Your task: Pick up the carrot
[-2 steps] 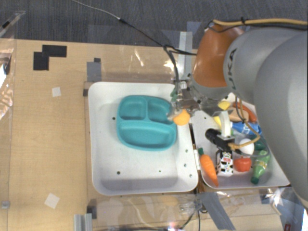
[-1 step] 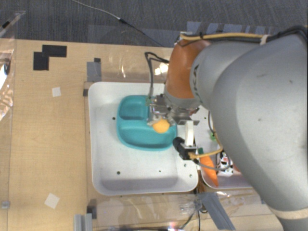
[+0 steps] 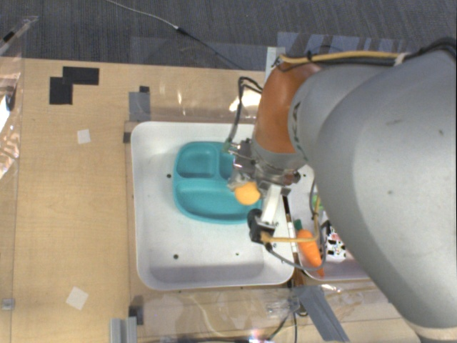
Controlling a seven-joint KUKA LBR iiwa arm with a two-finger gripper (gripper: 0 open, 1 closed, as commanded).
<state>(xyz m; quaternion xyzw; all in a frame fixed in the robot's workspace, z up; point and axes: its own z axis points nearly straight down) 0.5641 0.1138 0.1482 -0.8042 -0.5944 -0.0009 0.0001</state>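
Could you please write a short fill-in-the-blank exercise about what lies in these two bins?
1. The teal divided plastic tray lies in the shallow white bin on the view's ____ side.
2. The small round object at the tray's right edge is coloured ____.
3. The orange carrot lies to the ____ of the tray in this view.
4. The band above the arm's wrist is coloured ____.

Missing words: left; yellow-orange; right; orange

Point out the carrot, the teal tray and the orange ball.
carrot [image 3: 309, 249], camera view, its middle.
teal tray [image 3: 196, 204], camera view, lower compartment floor.
orange ball [image 3: 247, 194], camera view, its centre.
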